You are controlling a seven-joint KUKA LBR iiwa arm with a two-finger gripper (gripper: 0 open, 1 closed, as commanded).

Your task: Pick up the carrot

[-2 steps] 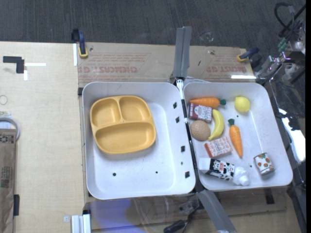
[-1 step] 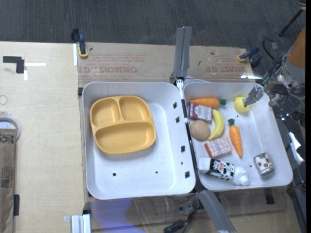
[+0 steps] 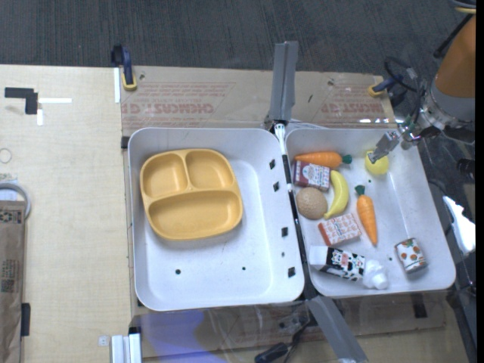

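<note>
The gripper point(image 3: 389, 144) hangs over the far right corner of the right bin point(image 3: 435, 203), its grey fingers angled down and to the left from the wrist — whether they are parted or closed I cannot tell from here. Its tip sits right at a small yellow lemon point(image 3: 376, 163), just above it and seemingly touching, though nothing shows between the fingers.

There are two carrots. The nearer carrot point(image 3: 367, 216) lies below the gripper and a little to its left, past the lemon. Its long axis runs nearly up and down the bin, tilted slightly: the green stem end points up toward the gripper, the narrow tip points down and to the right. The other carrot point(image 3: 321, 159) lies well to the gripper's left, near the bin's far edge, with its long axis almost level — green stem toward the gripper, taper pointing away to the left.

Between the two carrots rests a banana point(image 3: 340, 195), curved, with a round brown bun point(image 3: 311, 203) beside it and a red carton point(image 3: 311, 175) above that. Further down from the gripper sit a small tin can point(image 3: 411, 255) and a cow-print milk carton point(image 3: 346, 263). In the left bin point(image 3: 219, 271), far off to the gripper's left, lies a yellow divided plate point(image 3: 191, 193).
</note>
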